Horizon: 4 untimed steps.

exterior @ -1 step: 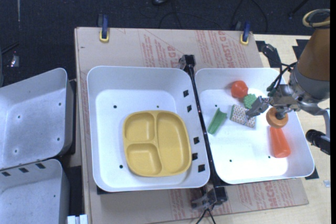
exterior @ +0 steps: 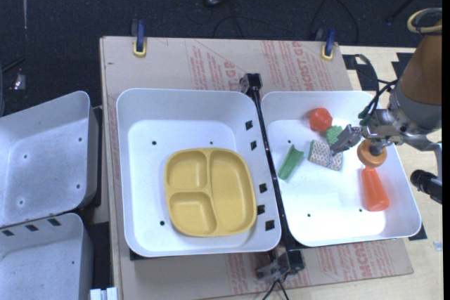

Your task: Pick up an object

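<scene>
My gripper [exterior: 349,139] reaches in from the right over the right bin [exterior: 330,221]. Its tip hangs beside a small green piece [exterior: 333,133] and just above a checkered grey-and-white pad [exterior: 325,155]. A red ball [exterior: 320,118] lies up and to the left of it. An orange round object [exterior: 370,154] sits right under the gripper's body. Below that lies a red-orange cylinder [exterior: 373,189]. A green elongated piece [exterior: 290,161] lies toward the bin's left side. I see nothing held by the gripper.
The left bin [exterior: 140,151] holds a yellow divided plate [exterior: 209,191]. A black divider [exterior: 266,158] runs between the two bins. The grey arm with its orange band [exterior: 424,70] crosses the right bin's far right corner. White trays [exterior: 42,151] stand off the bench's left.
</scene>
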Each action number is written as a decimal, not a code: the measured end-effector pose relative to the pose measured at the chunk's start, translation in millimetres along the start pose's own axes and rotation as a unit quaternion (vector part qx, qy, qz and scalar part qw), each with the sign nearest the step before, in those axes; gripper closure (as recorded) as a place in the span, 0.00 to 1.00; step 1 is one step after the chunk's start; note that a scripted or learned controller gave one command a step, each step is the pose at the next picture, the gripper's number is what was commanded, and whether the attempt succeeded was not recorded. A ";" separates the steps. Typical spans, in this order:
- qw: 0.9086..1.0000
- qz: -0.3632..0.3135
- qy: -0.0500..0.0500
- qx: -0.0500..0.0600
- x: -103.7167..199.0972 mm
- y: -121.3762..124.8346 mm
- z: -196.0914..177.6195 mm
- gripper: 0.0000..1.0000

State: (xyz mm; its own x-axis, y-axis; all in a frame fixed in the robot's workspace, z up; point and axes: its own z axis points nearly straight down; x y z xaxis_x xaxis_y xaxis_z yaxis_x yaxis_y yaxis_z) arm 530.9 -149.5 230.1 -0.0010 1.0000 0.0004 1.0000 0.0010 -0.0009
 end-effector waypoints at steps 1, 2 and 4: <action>1.000 0.002 0.000 0.002 -10.3 -0.1 53.6 0.00; 1.000 0.001 0.000 0.002 -9.1 -8.2 99.7 0.00; 1.000 0.003 -0.007 -0.011 -13.6 -2.5 120.1 1.00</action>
State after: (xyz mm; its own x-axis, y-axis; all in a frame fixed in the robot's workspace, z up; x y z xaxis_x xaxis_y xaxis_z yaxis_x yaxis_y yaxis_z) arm 528.3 -163.1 110.0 0.0045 0.9999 -0.0138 0.9998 -0.0042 0.0213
